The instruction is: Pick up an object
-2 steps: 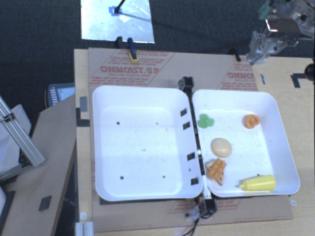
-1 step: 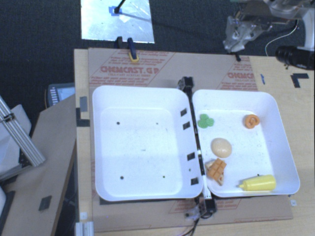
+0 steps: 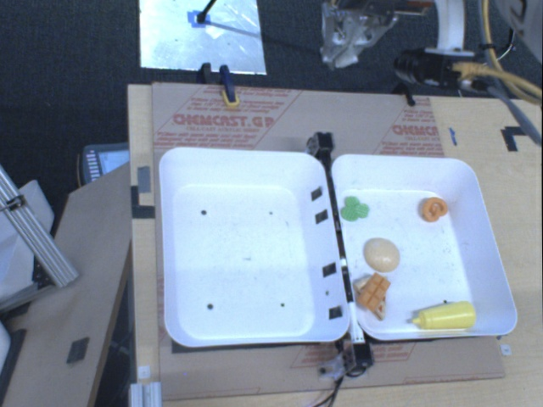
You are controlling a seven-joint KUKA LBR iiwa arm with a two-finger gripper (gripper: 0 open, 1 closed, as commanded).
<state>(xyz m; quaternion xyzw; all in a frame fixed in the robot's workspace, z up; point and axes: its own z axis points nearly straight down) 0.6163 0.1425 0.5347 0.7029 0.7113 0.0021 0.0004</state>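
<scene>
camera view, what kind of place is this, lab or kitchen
Most likely a robotics lab bench, not a kitchen: two white bins clipped side by side on cardboard, toy food in the right bin, and a gripper hanging above the bench.

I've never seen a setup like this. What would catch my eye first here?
Probably the two white bins side by side: the right bin holds a handful of small colourful toys, a green piece and an orange ring towards the back, a cream egg in the middle, a waffle-like orange piece and a yellow bottle at the front. Above the bench's far edge hangs the gripper.
</scene>
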